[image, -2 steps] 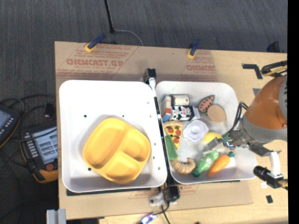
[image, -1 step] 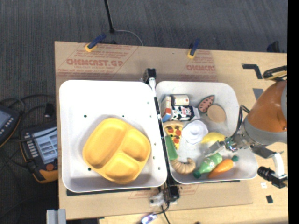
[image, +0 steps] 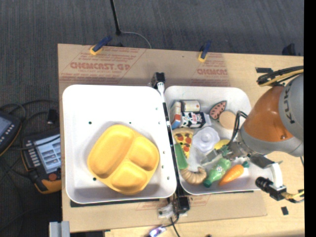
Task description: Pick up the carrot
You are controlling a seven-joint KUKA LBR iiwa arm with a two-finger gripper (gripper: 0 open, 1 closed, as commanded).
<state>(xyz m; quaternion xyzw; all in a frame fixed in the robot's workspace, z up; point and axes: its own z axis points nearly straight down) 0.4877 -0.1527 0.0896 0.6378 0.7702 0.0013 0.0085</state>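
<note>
Table: cardboard-topped, bearing two shallow white bins side by side.

Left bin: held one yellow divided plate, three compartments, lying toward the near side.

Right bin: crowded with toy food. Carrot, orange, lay at the near right of the bin, tilted, just beside a green bottle on its left. A croissant sat near the front wall, left of the bottle. A pizza slice lay at the left side; a small cow-patterned carton and a can stood farther back. A watermelon slice lay at the far side, a tan round piece just near of it. A clear plastic cup sat mid-bin.

Arm: grey with orange band, reached in from the right over the right bin. Pincer hung low just above and left of the carrot, close over the green bottle; whether it was open or closed could not be told, and nothing was seen held in it.
</note>
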